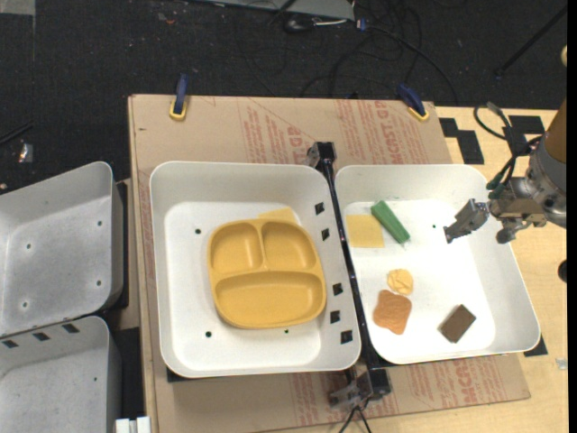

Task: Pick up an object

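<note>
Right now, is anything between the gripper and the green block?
Nothing visible. The gripper sits over the right bin, right of the green block, with bare white floor between. The yellow square lies on the block's far side.

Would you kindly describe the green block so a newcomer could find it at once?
Look in the right-hand shallow white bin, towards its back left corner. There the small green rectangular block lies slantwise, its lower end against a pale yellow square slab. It is the sole green item.
</note>
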